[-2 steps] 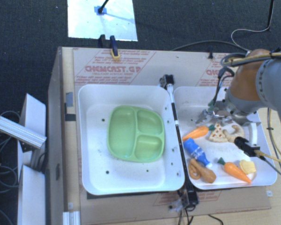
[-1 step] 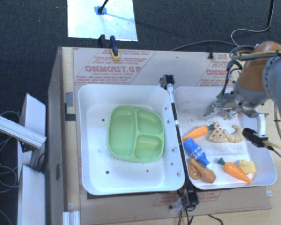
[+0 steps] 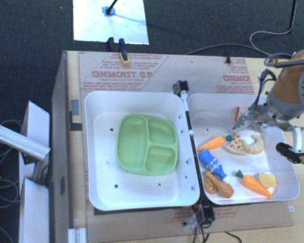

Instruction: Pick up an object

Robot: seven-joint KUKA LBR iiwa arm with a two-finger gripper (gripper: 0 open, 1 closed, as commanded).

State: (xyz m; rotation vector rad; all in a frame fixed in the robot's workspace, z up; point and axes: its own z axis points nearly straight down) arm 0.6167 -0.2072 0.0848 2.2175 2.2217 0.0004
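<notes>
1. You see the bench [image 3: 142, 67] topped with brown printed board.
2. Two white bins lie on it side by side: left bin [image 3: 99, 151] at frame centre, right bin [image 3: 213, 103] at right.
3. A black and blue clamp [image 3: 120, 49] sits at the bench's upper edge.

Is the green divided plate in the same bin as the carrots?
No. The green divided plate lies in the left bin, while both carrots lie in the right bin.
</notes>
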